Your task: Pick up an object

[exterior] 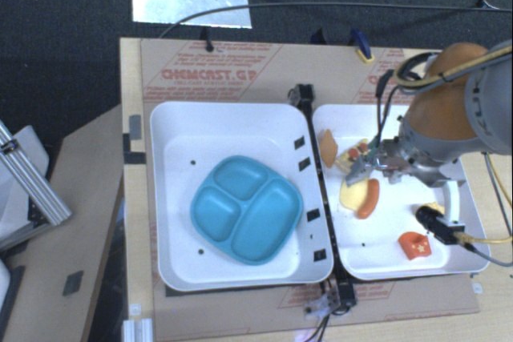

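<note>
My gripper (362,167) hangs low over the left half of the right bin (457,260), reaching in from the right. Right under and beside it lie a pale yellow piece (351,195) and a red-orange sausage-shaped piece (369,201), which touch each other. A small cluster of mixed-colour bits (351,154) sits just left of the gripper body. Near the bin's left wall lies an orange-brown piece (327,145). A red piece (414,246) rests near the front of the same bin. I see nothing between the gripper's tips.
The left bin (172,172) holds a blue divided plate (247,209). A black divider with clips (314,172) runs between the two bins. The arm's orange and grey wrist (449,104) covers the back right of the right bin.
</note>
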Motion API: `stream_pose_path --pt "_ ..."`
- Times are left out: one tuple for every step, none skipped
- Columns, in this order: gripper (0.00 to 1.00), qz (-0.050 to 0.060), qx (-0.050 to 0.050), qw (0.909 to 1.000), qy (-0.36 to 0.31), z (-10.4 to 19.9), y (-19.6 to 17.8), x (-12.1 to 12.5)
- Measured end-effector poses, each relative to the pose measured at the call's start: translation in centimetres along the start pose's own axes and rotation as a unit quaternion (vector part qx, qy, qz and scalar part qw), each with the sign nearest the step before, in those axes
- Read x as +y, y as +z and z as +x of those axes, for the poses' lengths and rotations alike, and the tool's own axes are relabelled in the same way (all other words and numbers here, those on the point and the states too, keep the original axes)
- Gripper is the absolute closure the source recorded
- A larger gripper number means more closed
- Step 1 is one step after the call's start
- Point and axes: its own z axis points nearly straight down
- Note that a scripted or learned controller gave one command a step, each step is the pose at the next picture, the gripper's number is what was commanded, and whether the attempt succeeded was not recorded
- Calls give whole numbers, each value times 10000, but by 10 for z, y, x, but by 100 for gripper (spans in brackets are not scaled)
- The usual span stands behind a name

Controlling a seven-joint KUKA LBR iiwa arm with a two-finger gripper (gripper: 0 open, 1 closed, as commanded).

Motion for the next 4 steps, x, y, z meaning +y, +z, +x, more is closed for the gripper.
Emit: stream_pose_path --pt "0 2 -1 10000 3 -7 59 4" --pt "100 -24 -7 10000 2 -7 45 5" --pt "100 -47 -10 10000 -16 -4 -18 5" --pt "100 -47 -9 10000 -14 -3 -63 2"
